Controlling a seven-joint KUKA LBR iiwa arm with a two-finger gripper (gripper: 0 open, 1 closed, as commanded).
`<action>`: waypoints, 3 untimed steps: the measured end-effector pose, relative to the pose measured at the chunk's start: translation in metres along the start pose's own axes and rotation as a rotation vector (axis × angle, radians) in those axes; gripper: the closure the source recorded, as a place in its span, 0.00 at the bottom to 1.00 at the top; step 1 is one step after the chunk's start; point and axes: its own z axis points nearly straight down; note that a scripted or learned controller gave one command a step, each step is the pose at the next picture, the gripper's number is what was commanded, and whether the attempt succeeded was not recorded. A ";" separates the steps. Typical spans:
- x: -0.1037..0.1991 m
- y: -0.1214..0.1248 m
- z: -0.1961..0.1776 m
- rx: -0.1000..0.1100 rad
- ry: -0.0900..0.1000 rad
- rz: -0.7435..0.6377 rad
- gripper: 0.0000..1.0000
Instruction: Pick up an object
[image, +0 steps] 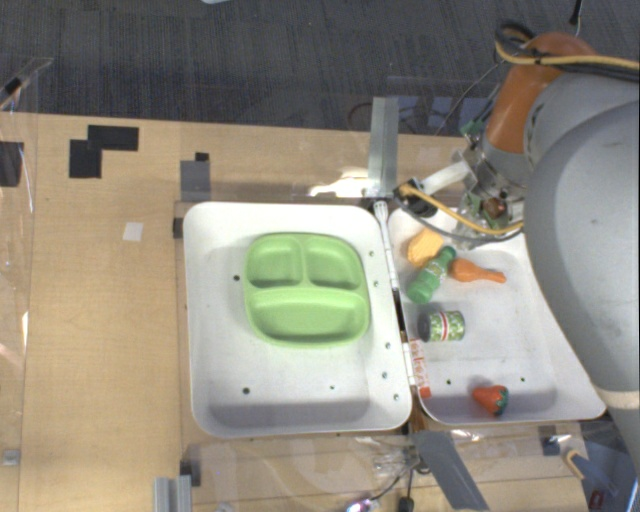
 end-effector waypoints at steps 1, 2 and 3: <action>0.004 -0.021 -0.083 0.000 0.004 0.087 1.00; 0.009 -0.024 -0.011 0.001 0.000 0.115 1.00; 0.020 -0.054 -0.106 0.001 0.004 0.087 1.00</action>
